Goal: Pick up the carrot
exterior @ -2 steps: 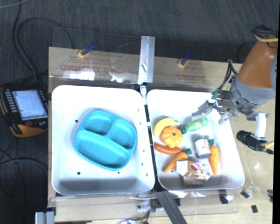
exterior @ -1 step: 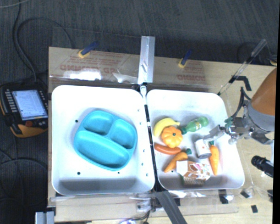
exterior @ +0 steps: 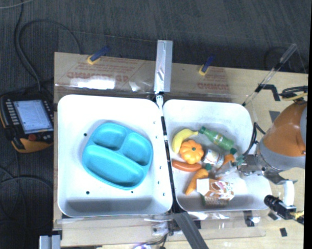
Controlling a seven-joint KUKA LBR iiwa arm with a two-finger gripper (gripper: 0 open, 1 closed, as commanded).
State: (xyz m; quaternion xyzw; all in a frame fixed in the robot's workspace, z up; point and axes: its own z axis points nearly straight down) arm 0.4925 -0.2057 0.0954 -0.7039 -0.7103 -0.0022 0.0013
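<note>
Two shallow white plastic bins sit side by side on the pale wooden worktop [exterior: 280, 80], the left bin [exterior: 68, 144] and the right bin [exterior: 243, 117]. From where I stand, the grey arm with its orange band [exterior: 287, 137] reaches in from the right, and its pincer [exterior: 235, 165] appears to be low over the right-hand side of the right bin, among the clutter. Whether it is spread or closed, and whether it has anything, I cannot tell; the dark metal parts blur into the objects beneath.

The orange tapered carrot [exterior: 195, 181] lies in the near middle of the right bin, tilted, just left of a small printed carton [exterior: 217, 192] and just near of a long red-orange chilli-like piece [exterior: 186, 166]. It seems untouched on the bin floor, apart from the pincer. So I judge the task to be at the approach step, with no grasp made. The next move likely calls for shifting the pincer left and nearer, then coming down across the carrot's narrow body without catching the carton.

Counting the right bin: one carrot, one carton, one red-orange piece, one small orange pumpkin [exterior: 192, 151], one yellow banana [exterior: 182, 137], one green bottle [exterior: 218, 139]. A smaller orange bit beside the pincer is too unclear to name. The left bin holds one turquoise divided tray [exterior: 118, 154] with three compartments.
</note>
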